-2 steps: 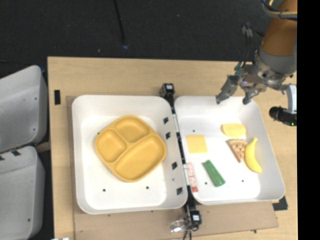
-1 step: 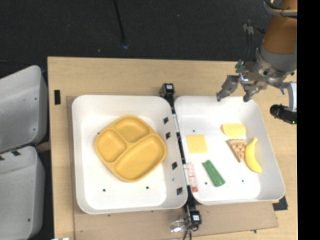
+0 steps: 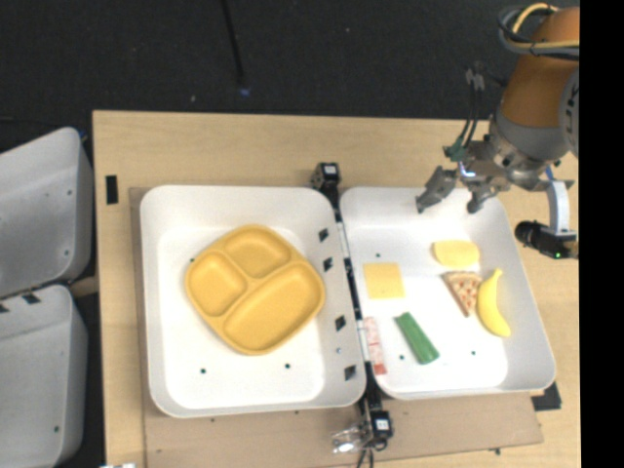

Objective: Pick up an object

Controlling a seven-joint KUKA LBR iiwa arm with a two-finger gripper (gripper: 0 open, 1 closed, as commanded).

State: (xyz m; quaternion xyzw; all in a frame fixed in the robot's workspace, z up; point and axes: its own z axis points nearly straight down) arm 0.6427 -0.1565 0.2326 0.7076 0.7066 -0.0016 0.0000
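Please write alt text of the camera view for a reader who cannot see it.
A grey and orange robot arm holds its open gripper over the far end of the right bin, which holds two yellow cheese pieces, a pizza slice, a banana and a green stick. The left bin holds a yellow divided plate.

The arm (image 3: 534, 86) reached in from the right, its orange band above the wrist. The hand (image 3: 455, 194) hung over the right bin's (image 3: 526, 359) far edge, fingers spread apart, holding nothing.
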